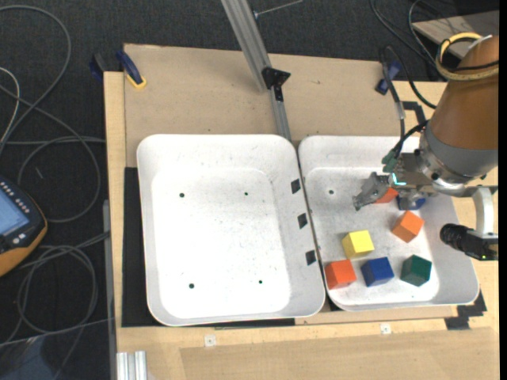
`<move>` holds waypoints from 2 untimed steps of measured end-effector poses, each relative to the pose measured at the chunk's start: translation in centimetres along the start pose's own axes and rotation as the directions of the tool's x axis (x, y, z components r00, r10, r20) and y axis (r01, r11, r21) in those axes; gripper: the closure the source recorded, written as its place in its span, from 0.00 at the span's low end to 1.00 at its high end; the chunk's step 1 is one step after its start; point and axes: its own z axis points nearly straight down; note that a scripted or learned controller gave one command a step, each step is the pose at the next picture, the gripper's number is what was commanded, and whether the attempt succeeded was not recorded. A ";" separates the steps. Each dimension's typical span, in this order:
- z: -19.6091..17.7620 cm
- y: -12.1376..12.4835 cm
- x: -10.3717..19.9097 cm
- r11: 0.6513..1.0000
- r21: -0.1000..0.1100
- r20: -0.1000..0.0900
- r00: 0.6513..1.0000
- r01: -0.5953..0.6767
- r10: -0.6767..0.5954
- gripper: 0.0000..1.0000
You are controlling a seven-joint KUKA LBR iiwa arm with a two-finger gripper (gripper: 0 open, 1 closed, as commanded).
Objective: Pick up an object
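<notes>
My gripper (367,196) hangs over the upper middle of the right bin (333,172), reaching in from the right. A small red-orange piece (386,197) shows right beside it, partly hidden by the gripper body, and whether it is held cannot be made out. Below lie an orange cube (408,226), a yellow cube (358,242), a red cube (341,273), a blue cube (377,271) and a green cube (415,270), all resting on the bin floor apart from the gripper.
The left bin (214,236) sits beside the right one, with a row of black clips (302,220) along their shared edge. A slanted metal bar (253,46) crosses the bench behind the bins. Cables lie on the floor at left.
</notes>
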 end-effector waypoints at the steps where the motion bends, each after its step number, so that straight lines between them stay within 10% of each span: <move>1: -0.2 0.1 0.0 1.000 -0.006 0.001 1.000 0.000 0.000 0.00; 2: 5.5 1.0 0.0 1.000 0.002 0.000 1.000 0.000 0.000 0.00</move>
